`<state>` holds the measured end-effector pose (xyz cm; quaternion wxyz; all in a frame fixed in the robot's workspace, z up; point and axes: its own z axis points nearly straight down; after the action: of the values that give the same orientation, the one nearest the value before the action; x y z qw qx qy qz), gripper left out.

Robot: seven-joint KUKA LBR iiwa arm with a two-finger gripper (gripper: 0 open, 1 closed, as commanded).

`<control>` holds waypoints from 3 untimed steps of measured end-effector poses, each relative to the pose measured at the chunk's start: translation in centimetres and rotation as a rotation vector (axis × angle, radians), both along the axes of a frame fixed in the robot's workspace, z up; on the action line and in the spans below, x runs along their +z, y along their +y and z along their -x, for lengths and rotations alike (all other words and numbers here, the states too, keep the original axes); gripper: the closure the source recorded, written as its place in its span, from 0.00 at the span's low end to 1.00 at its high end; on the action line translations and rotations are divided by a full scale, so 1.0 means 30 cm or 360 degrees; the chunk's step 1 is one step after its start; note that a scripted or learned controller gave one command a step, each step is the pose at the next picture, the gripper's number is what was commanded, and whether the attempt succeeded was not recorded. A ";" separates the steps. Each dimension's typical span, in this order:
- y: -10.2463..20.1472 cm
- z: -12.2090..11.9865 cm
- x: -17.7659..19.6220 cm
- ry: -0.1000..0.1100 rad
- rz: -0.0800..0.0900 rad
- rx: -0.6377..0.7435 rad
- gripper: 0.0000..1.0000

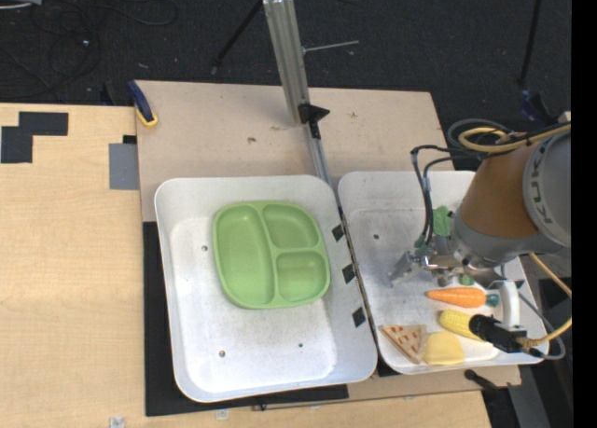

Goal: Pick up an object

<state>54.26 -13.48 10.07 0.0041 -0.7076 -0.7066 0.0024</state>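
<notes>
while no writing is legible, the jaws' (403, 270) state stays unclear above the carrot (459, 296).

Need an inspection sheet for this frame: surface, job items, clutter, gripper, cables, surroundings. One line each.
Surface: bench bears left bin and right bin, side by side.
Job's things: in the right bin's near corner, carrot, corn cob, pizza slice, yellow piece.
Clutter: green divided plate in the left bin.
Gripper: gripper low in the right bin, left of the carrot; nothing seen between its fingers.
Cables: yellow and black cables loop above the arm's wrist.
Surroundings: aluminium post behind the bins; dark floor with cords.
</notes>
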 end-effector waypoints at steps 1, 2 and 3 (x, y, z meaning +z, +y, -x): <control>-0.005 -0.004 0.045 -0.0007 0.0002 -0.0008 1.00; -0.025 0.005 0.191 -0.0017 0.0005 -0.0005 1.00; 0.003 0.019 0.369 -0.0020 0.0004 0.0005 1.00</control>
<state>53.70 -13.38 21.13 -0.0012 -0.7065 -0.7077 -0.0010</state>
